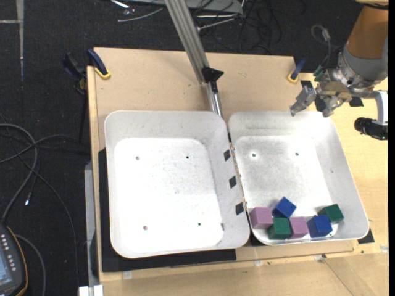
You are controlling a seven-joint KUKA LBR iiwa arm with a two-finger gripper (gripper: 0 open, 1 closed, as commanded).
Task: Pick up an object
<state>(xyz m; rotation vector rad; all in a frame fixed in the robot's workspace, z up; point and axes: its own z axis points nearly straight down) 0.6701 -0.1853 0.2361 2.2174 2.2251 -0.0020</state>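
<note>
Camera view shows my claw (313, 102), fingers spread and pinching nothing, hanging over the right bin's (345, 165) far rim, well apart from the coloured blocks (295, 219) clustered at its near edge.

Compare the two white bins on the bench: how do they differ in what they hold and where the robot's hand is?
The right bin holds coloured blocks huddled at its near edge: two blue, two green, two pink. The left bin shows just a bare speckled floor. The hand hovers over the right bin's far corner, well away from the left bin. Both are shallow, white, with rounded corners, and lie side by side.
</note>
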